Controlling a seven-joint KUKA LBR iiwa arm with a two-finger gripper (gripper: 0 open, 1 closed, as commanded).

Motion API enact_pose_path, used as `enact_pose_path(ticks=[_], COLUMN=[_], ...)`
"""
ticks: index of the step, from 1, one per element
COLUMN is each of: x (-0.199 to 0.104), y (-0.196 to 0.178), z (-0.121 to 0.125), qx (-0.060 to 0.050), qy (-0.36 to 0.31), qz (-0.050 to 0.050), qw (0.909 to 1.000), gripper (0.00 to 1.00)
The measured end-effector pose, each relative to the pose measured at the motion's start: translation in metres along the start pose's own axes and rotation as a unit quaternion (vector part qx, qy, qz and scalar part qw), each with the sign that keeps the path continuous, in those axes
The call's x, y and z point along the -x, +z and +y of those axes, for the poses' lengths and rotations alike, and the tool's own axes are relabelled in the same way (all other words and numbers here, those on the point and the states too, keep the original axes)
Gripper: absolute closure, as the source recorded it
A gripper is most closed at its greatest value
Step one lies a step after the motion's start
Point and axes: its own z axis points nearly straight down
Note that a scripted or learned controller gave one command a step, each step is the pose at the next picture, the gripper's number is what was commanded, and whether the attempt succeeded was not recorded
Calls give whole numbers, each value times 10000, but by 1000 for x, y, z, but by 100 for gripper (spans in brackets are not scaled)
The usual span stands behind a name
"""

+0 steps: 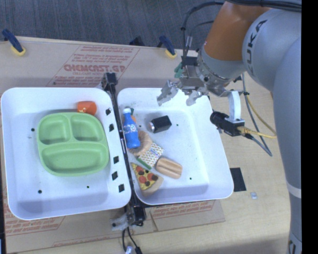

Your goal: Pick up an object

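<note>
Grey arm (270, 46) above the right bin (201, 157), claw (175, 100) spread wide, pinching nothing.
Left of that bin sits a green plate (72, 143); inside it, a blue bottle (130, 131) lies along its left wall and a black cylinder (160, 124) near its middle.

Up at two o'clock, that was the arm (280, 67): a big, smooth, rounded grey shell with black lettering (253, 36) stamped along its edge. Toward its ten o'clock came the orange band (228, 28), glossy and dome-shaped. Thin black cables (191, 14) looped off the band at nine o'clock and ran over its top at twelve. Below sat a dark grey wrist ring, then the gripper (180, 95), bare silvery metal with two stubby pale fingers.
</note>
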Motion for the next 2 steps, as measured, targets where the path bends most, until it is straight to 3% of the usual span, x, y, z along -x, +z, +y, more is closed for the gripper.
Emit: enact_pose_path(ticks=[1, 2], x=[-8, 14], y=[114, 178], z=[-8, 51], qx=[-13, 13], qy=[902, 349], qz=[3, 0], qw=[9959, 9994], gripper=[0, 0])
